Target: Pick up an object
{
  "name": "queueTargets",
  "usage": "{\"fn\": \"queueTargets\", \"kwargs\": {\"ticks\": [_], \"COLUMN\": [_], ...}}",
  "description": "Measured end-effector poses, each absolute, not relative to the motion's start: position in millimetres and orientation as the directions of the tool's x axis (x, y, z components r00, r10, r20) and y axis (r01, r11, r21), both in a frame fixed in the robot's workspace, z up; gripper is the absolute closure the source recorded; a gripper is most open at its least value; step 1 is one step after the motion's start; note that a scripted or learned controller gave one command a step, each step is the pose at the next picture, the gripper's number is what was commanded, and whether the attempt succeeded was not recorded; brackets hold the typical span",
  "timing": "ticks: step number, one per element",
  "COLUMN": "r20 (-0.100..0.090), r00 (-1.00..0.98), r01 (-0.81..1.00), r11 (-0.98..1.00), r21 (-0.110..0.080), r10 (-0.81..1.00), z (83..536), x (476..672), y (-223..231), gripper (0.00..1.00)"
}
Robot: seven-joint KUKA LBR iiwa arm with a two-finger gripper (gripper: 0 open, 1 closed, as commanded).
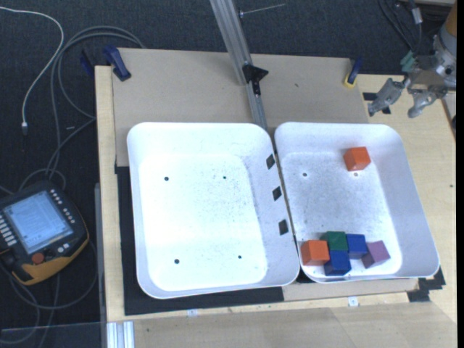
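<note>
My gripper hovers at the far right, above the bench just beyond the right bin's back corner, its two fingers spread open with nothing between them. In the right bin an orange block lies alone near the back. At the bin's front edge sits a cluster: an orange block, a green block, two blue blocks and a purple block.
The left bin stands beside the right one. A slanted metal rail runs from the top to the gap between the bins. Blue clamps grip the bench's back edge. A teach pendant lies on the floor at left.
</note>
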State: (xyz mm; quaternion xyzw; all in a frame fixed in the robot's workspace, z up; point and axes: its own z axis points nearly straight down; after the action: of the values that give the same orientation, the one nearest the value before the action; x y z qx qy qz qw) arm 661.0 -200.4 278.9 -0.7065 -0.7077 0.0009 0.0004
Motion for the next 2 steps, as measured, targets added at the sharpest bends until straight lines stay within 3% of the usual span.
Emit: {"fn": "queueTargets", "kwargs": {"ticks": [1, 2], "r20": [0.002, 0.002], "r00": [-0.001, -0.001], "r01": [1.000, 1.000], "r11": [0.001, 0.001], "r21": [-0.009, -0.007], "r10": [1.000, 1.000], "z": [136, 97], "x": [677.0, 655.7], "y": [-217, -210], "gripper": [0.00, 0.00]}}
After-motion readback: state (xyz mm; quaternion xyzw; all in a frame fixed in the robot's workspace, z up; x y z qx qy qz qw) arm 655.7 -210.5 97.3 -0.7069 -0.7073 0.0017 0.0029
